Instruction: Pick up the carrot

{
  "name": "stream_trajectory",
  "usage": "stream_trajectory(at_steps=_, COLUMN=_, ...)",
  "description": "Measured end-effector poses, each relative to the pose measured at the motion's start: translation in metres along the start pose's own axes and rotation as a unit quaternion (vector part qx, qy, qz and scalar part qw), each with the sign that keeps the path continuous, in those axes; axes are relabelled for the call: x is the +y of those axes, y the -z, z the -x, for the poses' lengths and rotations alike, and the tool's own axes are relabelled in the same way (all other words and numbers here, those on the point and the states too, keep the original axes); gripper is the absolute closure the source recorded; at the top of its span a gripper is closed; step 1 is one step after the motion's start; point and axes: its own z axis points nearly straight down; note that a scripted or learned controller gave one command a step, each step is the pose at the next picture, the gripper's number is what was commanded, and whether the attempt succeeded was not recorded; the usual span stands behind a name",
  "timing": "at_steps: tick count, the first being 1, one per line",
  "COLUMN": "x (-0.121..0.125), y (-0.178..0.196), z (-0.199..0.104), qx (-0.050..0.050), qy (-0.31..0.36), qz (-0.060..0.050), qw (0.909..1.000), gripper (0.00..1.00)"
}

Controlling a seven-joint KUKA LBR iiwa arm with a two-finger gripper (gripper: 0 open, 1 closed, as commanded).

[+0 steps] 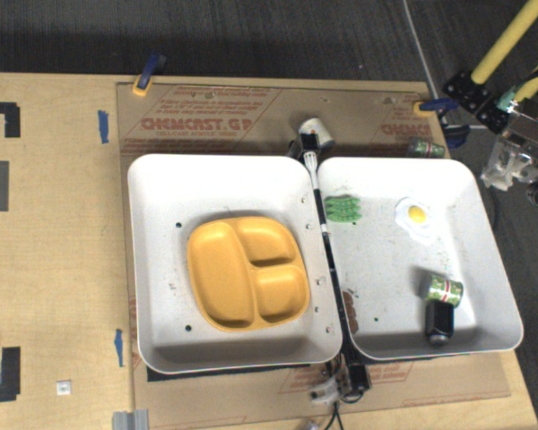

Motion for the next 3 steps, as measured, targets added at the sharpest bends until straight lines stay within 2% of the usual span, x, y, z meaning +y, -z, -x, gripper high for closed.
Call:
stream_trajectory(at_steps=1, x=0.016, y=0.035, z=0.011, qx=0.000, qy=-0.062, qz=0.002, qw=0.9981, gripper=1.00)
stream_trajectory(at_steps=2, x=-0.029, y=-0.077, z=0.016, qx=0.000, qy=-0.172, qz=-0.001, qw=0.9850, gripper=1.00)
stream_trajectory(at_steps=3, x=-0.015, y=-0.013, z=0.019, qx=0.000, qy=-0.296, qz=0.001, qw=0.9552, gripper=1.00)
